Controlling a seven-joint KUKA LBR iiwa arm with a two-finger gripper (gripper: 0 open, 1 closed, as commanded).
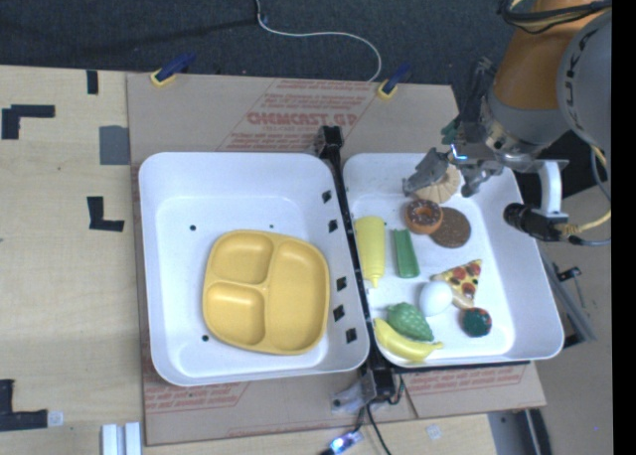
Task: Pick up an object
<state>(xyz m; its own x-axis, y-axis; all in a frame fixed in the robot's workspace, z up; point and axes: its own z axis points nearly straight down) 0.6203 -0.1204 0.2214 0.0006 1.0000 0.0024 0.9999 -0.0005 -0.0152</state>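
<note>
Nearest the lens, a curved yellow plastic banana (405,342) lies at six o'clock in the right-hand shallow white bin (525,289), touching a green leafy toy vegetable (408,320). Any of these could be the pick; all look like light, stiff, slick plastic, best pinched across the narrow width. The tan biscuit-like piece (443,185) at twelve o'clock sits directly under the end effector (449,171), whose opening I cannot tell. Just below lie a sprinkled brown doughnut (423,216) and a flat brown disc (452,229); then a yellow bottle (372,247), a green stick (405,253), a white egg (435,298), a pizza slice (462,281) and a dark green ball (477,322). At nine o'clock, the left-hand white bin (174,195) holds a yellow divided plate (266,290).
</note>
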